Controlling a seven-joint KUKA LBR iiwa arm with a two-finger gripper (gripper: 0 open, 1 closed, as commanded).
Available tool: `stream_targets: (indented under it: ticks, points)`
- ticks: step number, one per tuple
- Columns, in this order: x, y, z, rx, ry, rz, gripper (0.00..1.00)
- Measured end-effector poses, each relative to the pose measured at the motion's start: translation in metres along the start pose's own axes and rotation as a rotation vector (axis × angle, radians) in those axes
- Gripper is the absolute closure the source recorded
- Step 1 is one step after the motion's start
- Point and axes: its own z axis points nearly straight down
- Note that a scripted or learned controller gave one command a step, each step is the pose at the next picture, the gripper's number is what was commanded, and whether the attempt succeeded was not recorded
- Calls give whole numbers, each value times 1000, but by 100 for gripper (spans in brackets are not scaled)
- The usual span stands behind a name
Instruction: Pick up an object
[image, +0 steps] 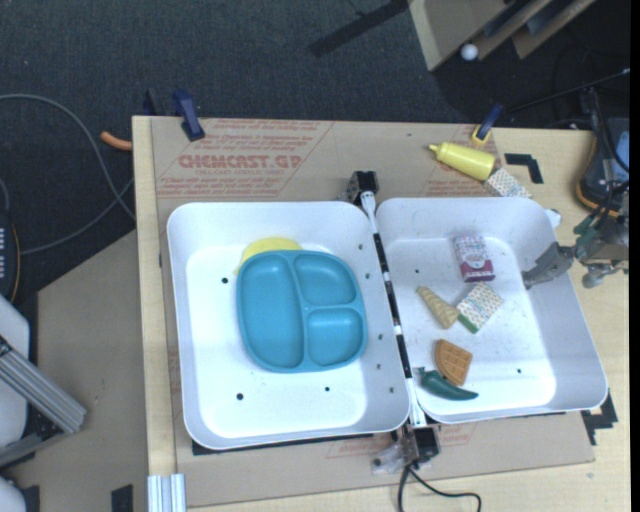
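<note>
Grey claw (549, 262) perhaps over right bin (575, 345) rim.

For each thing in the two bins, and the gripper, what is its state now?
Blue divided plate: flat in left bin, right way up, partly covering a yellow object.
Red packet: lying in right bin.
Waffle cone: on its side.
Green pepper: lying near front rim.
Gripper: over right bin's edge, holding nothing.
</note>
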Motion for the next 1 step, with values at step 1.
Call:
stream_targets:
  ticks: [1]
  points:
    - [43, 41, 86, 3, 2, -1, 0]
